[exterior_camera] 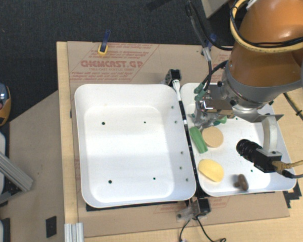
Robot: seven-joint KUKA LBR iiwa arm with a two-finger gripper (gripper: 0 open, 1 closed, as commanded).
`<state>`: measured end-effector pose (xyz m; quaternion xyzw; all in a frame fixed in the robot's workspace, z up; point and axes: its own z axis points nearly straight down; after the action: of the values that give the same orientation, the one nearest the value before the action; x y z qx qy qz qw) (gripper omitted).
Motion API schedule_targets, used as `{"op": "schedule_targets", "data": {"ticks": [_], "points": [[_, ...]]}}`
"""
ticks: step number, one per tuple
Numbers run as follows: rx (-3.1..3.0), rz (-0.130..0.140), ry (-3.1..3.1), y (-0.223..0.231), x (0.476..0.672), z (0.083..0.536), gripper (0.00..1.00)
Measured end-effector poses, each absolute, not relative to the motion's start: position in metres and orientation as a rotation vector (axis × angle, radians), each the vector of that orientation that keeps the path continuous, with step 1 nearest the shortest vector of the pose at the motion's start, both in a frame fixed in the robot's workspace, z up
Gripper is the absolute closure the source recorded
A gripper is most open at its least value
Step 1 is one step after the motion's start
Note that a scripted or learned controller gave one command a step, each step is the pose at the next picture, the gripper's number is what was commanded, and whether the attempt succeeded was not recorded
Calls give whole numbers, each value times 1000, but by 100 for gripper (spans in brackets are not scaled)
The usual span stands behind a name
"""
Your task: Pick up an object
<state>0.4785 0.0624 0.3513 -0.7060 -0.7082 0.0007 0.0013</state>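
Cardboard-topped bench (116,59), smooth right white bin (252,183), hand (208,119) grip unclear, over green stick (197,139), tan disc (212,137)

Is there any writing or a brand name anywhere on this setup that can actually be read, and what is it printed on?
"CHEMCAST GP", in large faded red letters, upside down in this view: on the brown board under the two white bins.
Smaller red lines beside that name on the same board: too faint and small to read.
Nothing else bears legible text.
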Motion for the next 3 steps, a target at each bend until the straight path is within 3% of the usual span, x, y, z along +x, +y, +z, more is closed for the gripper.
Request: {"op": "schedule_targets", "data": {"ticks": [1,2,3], "points": [[-2217,-4,-2228,116,494,354,100],[-2225,-15,-2226,102,480,440,100],[-2217,3,-2223,129,479,429,100]]}}
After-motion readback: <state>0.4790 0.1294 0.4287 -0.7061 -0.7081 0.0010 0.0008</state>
